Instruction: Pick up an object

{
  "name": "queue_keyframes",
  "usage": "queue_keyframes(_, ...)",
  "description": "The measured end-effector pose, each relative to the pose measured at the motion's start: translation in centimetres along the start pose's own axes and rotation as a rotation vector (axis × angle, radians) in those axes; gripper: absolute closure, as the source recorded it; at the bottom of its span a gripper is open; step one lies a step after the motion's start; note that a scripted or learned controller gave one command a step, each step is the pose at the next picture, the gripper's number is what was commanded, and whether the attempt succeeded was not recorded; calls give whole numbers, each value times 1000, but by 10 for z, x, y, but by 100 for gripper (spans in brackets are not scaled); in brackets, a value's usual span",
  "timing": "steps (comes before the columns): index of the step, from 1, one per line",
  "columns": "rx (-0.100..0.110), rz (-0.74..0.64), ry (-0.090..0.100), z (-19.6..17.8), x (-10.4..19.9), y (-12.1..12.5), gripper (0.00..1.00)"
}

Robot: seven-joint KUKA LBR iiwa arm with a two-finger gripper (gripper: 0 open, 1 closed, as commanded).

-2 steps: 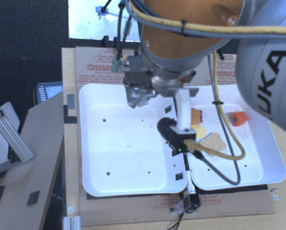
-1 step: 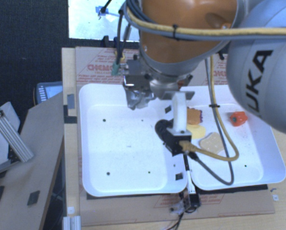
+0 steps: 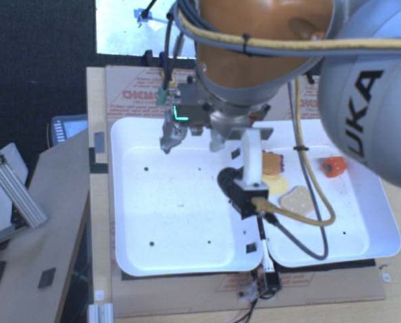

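My gripper (image 3: 192, 142) hangs over the far edge of the left bin (image 3: 130, 261), its two grey fingers (image 3: 168, 138) spread apart with nothing between them. The objects lie in the right bin (image 3: 382, 244). An orange-red piece (image 3: 334, 167) sits near its far right. A small orange-brown block (image 3: 273, 161) rests against a yellow piece (image 3: 277, 182) close to the wall between the bins. In front of them lies a flat tan piece (image 3: 296, 200). The arm's large orange and grey body hides the far part of the right bin.
Both bins stand on a cardboard sheet (image 3: 136, 93) on the bench. A yellow cable (image 3: 315, 200) loops down over the right bin. An aluminium rail (image 3: 12, 187) and a grey side table (image 3: 52, 207) lie to the left, outside the bins.
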State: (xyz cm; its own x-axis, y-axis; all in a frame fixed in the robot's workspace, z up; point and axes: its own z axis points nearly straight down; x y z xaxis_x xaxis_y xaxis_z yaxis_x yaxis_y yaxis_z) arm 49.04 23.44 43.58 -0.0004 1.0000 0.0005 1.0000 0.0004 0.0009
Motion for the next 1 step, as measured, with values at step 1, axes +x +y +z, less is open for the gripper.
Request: queue_keyframes(1,-2,-2,1,-11,0,0,100)
